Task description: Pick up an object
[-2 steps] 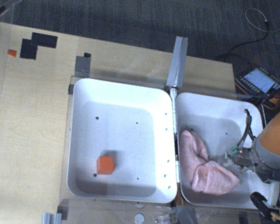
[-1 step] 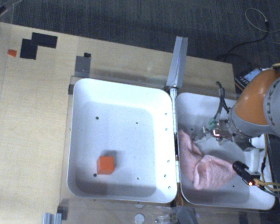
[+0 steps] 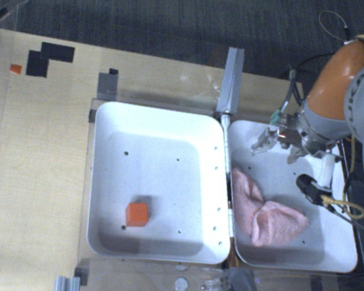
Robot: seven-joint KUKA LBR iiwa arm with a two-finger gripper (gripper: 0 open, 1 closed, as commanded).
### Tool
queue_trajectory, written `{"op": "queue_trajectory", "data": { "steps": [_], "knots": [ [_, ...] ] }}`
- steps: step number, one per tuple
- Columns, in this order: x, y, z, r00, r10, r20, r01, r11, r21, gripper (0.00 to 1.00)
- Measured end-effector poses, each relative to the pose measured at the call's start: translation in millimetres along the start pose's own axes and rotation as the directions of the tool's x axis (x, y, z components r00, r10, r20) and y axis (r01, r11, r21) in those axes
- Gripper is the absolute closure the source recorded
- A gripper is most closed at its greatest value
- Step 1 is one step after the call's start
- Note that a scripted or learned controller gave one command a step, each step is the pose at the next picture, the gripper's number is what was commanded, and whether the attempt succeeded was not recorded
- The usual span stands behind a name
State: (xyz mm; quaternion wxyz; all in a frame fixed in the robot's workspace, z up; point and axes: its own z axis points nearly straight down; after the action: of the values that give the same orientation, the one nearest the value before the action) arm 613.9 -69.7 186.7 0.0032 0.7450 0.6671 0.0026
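Overhead, the spread pincer [image 3: 277, 145] hangs over the right bin [image 3: 345, 260] on a pale wooden bench [image 3: 33, 176], beside dark carpet [image 3: 153, 6].

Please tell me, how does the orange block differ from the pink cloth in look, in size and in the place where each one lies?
The orange block is small, boxy and firm-looking; the pink cloth is much larger, soft and crumpled. The block lies in the left bin, away from the walls; the cloth lies in the right bin, against the divider. The gripper hangs nearer the cloth. Both rest on a bin floor, ungrasped.
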Motion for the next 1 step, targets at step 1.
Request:
{"op": "queue_trajectory", "data": {
  "steps": [1],
  "knots": [
    [-56.8,-88.7,45.9,0.994,-0.111,-0.001,0.111,0.994,0.004,0.00]
  ]
}}
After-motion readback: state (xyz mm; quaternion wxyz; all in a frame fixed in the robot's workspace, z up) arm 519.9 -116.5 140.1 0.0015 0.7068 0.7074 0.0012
